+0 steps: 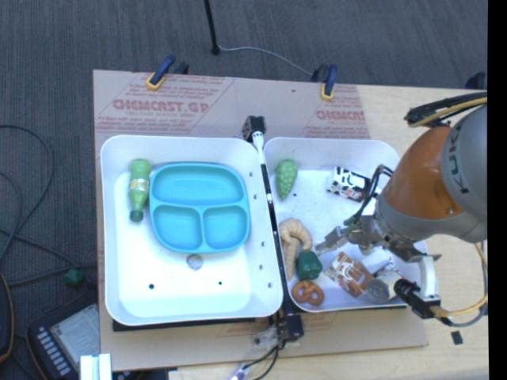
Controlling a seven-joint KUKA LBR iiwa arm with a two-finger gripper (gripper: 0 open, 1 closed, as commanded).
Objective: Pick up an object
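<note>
My gripper (342, 240) hangs low over the middle of the right bin (317, 150), at the end of the grey arm with its orange band (424, 184). Just below it lies a brown and white packet (349, 274). To its left a tan croissant-like piece (293, 234) rests by the bin's left wall, with a dark green toy (309, 266) and a pretzel (307, 293) under that. A black and white cow figure (347, 182) sits above the gripper, and a light green bumpy fruit (285, 176) lies at the top left. I see nothing held.
The left bin (119, 283) holds a blue divided plate (198, 207), a green bottle (139, 188) and a small grey object (194, 261). A grey round item (377, 290) lies near the right bin's front edge. Clamps (162, 71) pin the cardboard at the back.
</note>
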